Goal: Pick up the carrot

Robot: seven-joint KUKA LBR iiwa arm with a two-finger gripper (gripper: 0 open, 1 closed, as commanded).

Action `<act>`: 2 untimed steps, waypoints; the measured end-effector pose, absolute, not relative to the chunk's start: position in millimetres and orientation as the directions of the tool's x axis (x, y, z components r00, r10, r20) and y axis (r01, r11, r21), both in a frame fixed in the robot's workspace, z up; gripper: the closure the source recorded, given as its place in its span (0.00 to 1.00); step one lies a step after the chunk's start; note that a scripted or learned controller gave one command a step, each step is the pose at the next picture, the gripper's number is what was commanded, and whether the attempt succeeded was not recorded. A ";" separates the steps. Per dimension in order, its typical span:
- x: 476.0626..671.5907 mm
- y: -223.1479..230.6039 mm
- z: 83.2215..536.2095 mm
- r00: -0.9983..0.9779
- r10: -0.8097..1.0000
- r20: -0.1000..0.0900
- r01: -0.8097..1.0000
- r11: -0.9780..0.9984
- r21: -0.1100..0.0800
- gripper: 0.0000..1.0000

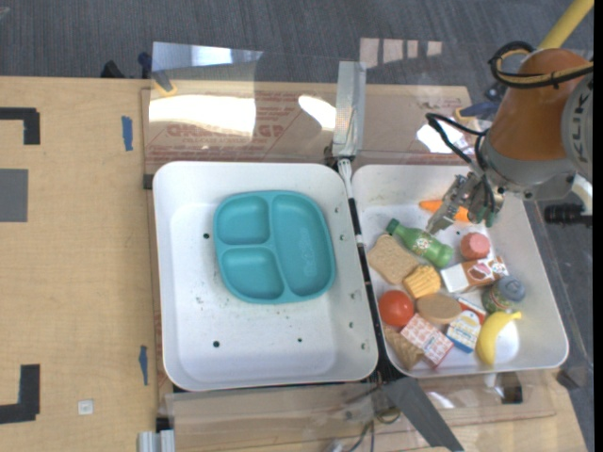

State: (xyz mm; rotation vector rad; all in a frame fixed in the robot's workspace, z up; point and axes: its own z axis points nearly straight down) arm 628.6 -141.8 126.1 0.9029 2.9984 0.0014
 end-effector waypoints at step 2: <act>611.8 -147.5 168.6 -0.364 0.931 -0.003 0.931 0.364 0.005 1.00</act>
